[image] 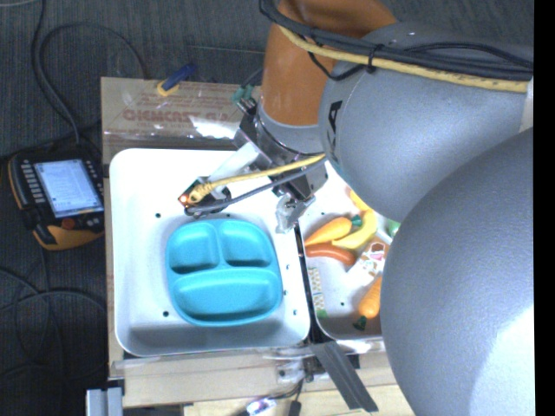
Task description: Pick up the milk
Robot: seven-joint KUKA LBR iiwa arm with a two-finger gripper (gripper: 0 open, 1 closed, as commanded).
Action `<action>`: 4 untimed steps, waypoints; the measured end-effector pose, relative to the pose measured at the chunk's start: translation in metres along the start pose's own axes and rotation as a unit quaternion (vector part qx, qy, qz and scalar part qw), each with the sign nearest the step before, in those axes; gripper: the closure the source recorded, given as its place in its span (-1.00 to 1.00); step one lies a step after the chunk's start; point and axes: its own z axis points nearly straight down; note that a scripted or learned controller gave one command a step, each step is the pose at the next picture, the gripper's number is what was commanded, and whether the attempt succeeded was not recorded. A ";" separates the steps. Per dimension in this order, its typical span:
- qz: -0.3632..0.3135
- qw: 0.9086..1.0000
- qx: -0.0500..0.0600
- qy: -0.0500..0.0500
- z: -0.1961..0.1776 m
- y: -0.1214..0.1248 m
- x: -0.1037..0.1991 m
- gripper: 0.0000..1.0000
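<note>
Two bins (pixel 130 319); gripper (pixel 286 206) state cannot be told. Milk (pixel 373 256) likely beside banana (pixel 368 225): approach vertically, clear of neighbours.

The milk (pixel 374 259) is a small white carton with a coloured print on its face. It lies in the right bin (pixel 323 308), tilted, just beside the orange and yellow toy foods (pixel 341 233). The big grey arm (pixel 451 232) hides a part of it, so its full shape is not clear.
</note>
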 end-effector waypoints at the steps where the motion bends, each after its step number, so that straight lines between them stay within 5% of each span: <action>1: -0.002 1.000 0.000 0.001 -0.087 -0.006 0.058 -1.00; 2: 0.076 0.997 0.000 -0.001 0.092 -0.034 0.012 -1.00; 3: 0.084 0.996 0.000 -0.002 0.083 0.028 -0.068 -1.00; 4: 0.103 0.995 0.000 -0.001 0.085 0.075 -0.103 -1.00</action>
